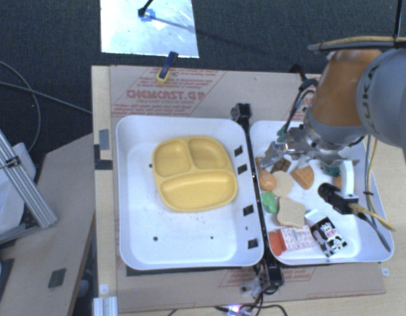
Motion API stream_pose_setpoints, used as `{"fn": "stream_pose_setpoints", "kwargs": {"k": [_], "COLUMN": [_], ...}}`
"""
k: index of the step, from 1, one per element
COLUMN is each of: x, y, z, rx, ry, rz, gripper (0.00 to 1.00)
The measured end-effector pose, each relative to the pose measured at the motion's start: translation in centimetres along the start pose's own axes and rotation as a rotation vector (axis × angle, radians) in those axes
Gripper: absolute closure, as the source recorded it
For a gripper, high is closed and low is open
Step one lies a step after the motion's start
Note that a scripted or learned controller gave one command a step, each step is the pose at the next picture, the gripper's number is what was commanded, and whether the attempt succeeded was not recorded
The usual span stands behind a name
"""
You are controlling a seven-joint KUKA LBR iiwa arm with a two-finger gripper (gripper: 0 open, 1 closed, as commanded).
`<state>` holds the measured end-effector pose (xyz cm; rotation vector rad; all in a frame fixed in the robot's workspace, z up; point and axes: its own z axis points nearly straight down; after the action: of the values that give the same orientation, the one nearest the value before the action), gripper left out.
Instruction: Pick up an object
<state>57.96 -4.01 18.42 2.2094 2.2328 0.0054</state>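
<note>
White bins (134, 242). Yellow tray (192, 174), plain, in left bin. Grey arm (381, 91), orange band (341, 78). In right bin: tan bread (290, 211); green piece (269, 202); orange wedge (303, 176); brown lump (282, 165); red-and-white packet (292, 240), printed; black-and-white cow-patch carton (328, 234); teal bit (333, 170). Tan board (183, 92) with red lettering. Blue-and-yellow clip (166, 66). Dark speckled floor (45, 38). Silvery sheet (149, 17).
</note>
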Motion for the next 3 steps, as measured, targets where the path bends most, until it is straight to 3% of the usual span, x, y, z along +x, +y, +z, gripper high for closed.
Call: {"fn": "stream_pose_setpoints", "kwargs": {"k": [1, 2, 3], "x": [4.0, 12.6, 15.4], "y": [-6.8, -9.2, -9.3], "z": [0.0, -4.3, 8.5], "rx": [0.007, -0.002, 0.008], "ry": [0.001, 0.002, -0.001], "rz": [0.003, -0.003, 0.005], "gripper": [0.0, 0.0, 0.0]}}
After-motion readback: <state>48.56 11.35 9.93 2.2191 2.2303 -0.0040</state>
